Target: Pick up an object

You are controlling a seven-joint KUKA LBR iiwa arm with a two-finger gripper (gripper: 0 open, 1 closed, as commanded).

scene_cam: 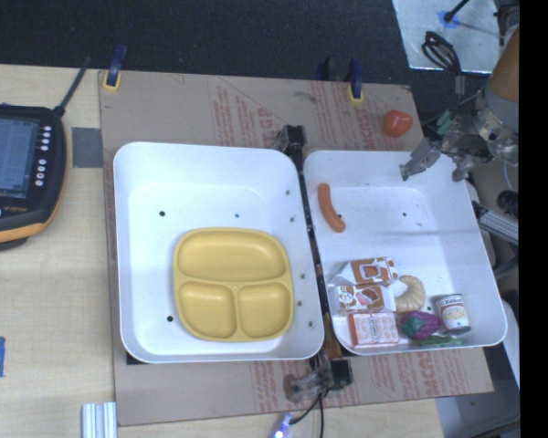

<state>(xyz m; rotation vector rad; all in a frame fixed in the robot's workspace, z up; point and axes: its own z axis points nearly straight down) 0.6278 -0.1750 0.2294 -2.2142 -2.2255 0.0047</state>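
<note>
- Gripper (pixel 436 160) hangs above the upper right corner of the right bin (pixel 457 217), its two dark metal fingers spread wide, one slanting left and one right, with nothing between them.
- Below and left of it, a sausage (pixel 331 207) lies alone on the bin's smooth white floor near the left wall: a slim, slightly curved orange-red piece.
- Along the same bin's lower edge sits a tight cluster: a flat printed carton (pixel 366 285) in brown and white, a smaller red-and-white box (pixel 374 329) below it, a curved tan croissant (pixel 410 292) just right of the carton, a purple and green vegetable piece (pixel 423 327), and a small round can (pixel 454 313) with a pale label.
- Left bin (pixel 142 199), shallow and glossy white with rounded corners, holds a matte yellow plastic tray (pixel 233 284) split into three compartments, one wide on top and two below.
- Both bins rest on a brown cardboard sheet (pixel 219 108) clamped to the wooden bench.
- A round red tomato (pixel 397 122) sits on the cardboard, outside the right bin, well apart from the cluster.
- At the far left lies a control pendant (pixel 14 167) with a grey screen and orange edge.
</note>
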